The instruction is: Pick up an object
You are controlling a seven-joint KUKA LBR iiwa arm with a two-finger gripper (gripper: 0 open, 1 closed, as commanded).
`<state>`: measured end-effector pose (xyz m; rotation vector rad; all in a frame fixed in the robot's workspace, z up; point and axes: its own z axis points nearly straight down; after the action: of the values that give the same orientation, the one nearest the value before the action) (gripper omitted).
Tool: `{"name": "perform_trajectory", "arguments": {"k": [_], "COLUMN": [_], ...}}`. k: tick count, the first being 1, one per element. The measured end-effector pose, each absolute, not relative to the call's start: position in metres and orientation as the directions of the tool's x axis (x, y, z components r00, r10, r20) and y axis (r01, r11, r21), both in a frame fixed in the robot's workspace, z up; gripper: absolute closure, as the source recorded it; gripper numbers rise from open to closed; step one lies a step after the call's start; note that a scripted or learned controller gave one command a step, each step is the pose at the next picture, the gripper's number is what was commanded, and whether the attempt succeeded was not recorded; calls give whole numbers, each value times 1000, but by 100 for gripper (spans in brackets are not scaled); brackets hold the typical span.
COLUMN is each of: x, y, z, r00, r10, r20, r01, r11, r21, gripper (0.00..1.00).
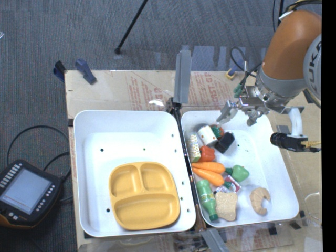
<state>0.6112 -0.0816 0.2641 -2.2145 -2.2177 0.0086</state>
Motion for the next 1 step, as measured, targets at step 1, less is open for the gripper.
{"name": "perform_trajectory", "arguments": {"k": [1], "x": [631], "y": [-136], "z": [130], "r00": [-81], "r10": [997], "r20": [4], "r01": [997], "r11": [81], "r21": [-14], "gripper": [0]}}
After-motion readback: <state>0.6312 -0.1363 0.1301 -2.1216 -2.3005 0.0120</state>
